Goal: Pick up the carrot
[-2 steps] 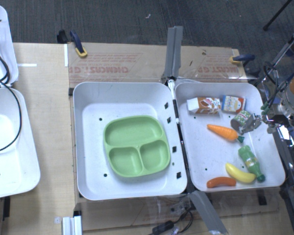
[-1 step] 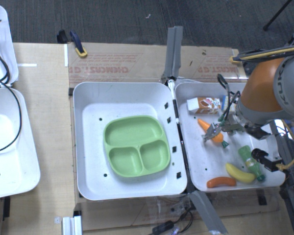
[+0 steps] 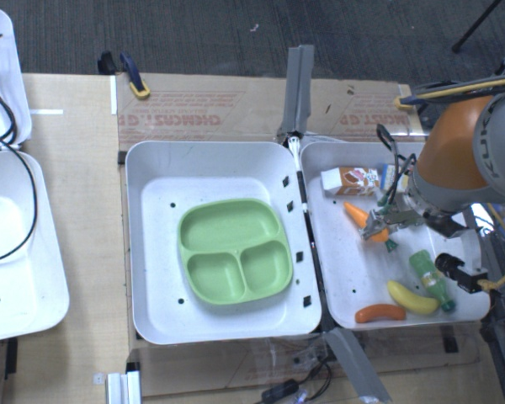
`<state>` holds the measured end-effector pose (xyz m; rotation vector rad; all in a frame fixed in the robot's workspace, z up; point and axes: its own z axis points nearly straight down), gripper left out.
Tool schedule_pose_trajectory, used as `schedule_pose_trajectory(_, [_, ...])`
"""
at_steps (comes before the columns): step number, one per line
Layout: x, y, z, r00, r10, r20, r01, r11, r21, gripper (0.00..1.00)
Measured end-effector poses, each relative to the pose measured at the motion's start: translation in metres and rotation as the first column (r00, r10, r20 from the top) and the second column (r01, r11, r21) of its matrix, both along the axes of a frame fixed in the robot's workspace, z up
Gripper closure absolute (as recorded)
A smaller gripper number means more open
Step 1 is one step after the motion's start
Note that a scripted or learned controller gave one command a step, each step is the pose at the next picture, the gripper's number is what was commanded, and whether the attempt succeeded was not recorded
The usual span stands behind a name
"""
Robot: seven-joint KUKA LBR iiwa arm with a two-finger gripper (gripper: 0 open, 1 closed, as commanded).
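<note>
The carrot (image 3: 354, 214) lies slantwise in the right bin (image 3: 341, 289), its orange tip pointing up-left. Its green-topped end (image 3: 387, 241) shows lower right. My gripper (image 3: 377, 224) is low over the carrot's middle and hides that part, with orange showing on both sides of it. The carrot still looks to rest on the bin floor. The grey arm with its orange band (image 3: 454, 154) comes in from the right.
A small carton (image 3: 352, 179) lies just beyond the carrot. A green bottle (image 3: 429, 278), a banana (image 3: 412, 297) and an orange-red sausage (image 3: 380, 313) sit at the bin's near side. The left bin (image 3: 151, 225) holds a green divided plate (image 3: 234, 251).
</note>
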<state>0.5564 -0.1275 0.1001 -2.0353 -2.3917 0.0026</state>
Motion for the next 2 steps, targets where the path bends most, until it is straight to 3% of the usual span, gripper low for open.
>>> schedule_pose_trajectory(1, [-0.003, -0.01, -0.008, 0.988, 0.156, 0.001, -0.156, 0.988, 0.0, 1.0])
schedule_pose_trajectory(2, [0.026, 0.072, 0.122, 0.975, 0.221, 0.002, -0.221, 0.975, 0.0, 1.0])
